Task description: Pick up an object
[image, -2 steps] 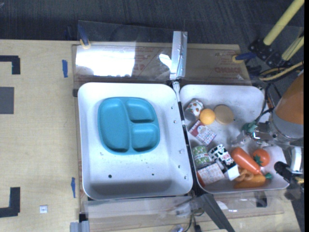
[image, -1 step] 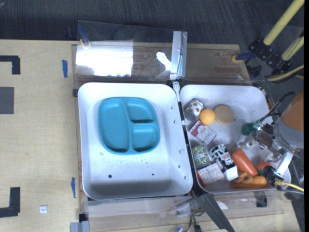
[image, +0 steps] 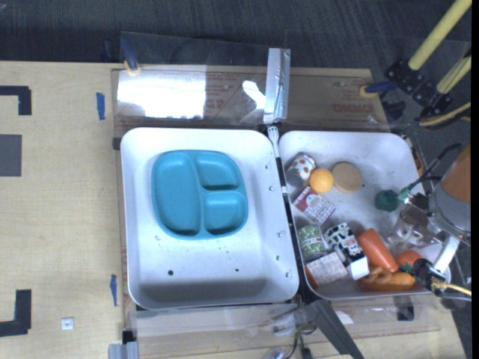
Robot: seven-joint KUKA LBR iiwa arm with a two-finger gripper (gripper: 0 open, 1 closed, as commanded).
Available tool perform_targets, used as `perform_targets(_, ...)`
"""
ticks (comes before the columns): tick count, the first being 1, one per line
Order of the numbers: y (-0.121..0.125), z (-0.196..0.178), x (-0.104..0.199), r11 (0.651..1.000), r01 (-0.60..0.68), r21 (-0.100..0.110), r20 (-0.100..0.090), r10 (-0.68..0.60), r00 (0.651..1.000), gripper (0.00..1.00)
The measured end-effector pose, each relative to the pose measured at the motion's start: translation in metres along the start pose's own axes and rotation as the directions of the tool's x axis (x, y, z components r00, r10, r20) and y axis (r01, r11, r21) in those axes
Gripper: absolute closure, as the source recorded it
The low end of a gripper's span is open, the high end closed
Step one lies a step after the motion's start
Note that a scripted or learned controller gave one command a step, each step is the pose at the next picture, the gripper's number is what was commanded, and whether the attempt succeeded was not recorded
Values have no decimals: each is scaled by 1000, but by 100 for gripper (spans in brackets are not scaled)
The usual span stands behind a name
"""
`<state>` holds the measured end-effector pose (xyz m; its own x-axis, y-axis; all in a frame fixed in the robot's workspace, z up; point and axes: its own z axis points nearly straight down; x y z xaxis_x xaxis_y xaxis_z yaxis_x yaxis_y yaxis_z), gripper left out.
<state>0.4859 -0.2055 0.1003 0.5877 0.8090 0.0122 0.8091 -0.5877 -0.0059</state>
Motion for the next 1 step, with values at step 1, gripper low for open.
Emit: perform_targets(1,14,-5,18,985,-175,-4,15,175,984,100)
